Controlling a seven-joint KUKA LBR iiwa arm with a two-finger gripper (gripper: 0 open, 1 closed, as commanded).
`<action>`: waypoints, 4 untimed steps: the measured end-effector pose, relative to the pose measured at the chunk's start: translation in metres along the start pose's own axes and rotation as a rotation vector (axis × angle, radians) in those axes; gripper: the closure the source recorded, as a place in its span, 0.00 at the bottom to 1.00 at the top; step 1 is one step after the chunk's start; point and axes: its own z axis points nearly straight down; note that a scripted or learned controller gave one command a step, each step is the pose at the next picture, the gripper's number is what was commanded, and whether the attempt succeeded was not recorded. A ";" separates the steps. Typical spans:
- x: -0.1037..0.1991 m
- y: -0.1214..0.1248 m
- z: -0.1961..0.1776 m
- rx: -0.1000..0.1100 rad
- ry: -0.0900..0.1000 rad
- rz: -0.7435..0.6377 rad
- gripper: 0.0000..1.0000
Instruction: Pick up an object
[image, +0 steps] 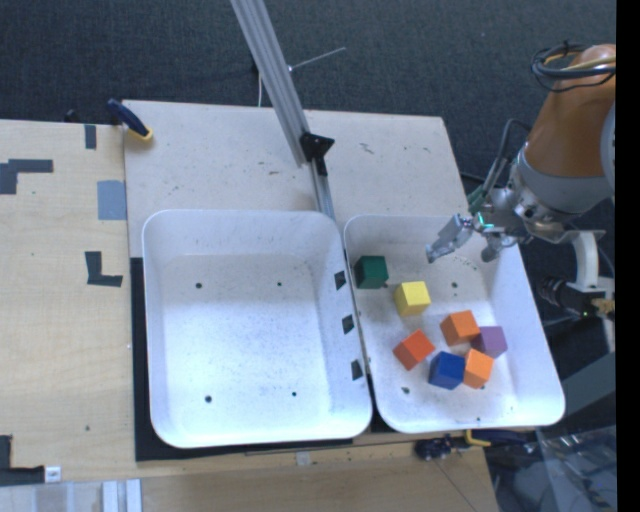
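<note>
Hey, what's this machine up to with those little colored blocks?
A robot arm is trying to pick up an object. Its gripper hovers over the right bin's far end with nothing between its fingers. Below it lie a green block, a yellow block, three orange ones, a purple block and a blue block.

Seven small solid-coloured cubes lie in the right white bin (520, 330), in the lower right of the frame. A dark green cube (372, 271) sits uppermost, a yellow cube (412, 297) just below-right. Lower, clustered close together: two orange cubes (460, 327) (413, 349), a purple cube (489, 341), a blue cube (447, 370) and a smaller orange cube (479, 368).
</note>
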 end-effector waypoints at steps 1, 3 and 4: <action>0.000 0.001 -0.003 -0.005 -0.001 -0.001 0.00; -0.003 0.001 0.119 0.002 -0.001 0.001 0.00; -0.003 0.000 0.173 -0.001 -0.002 0.000 0.00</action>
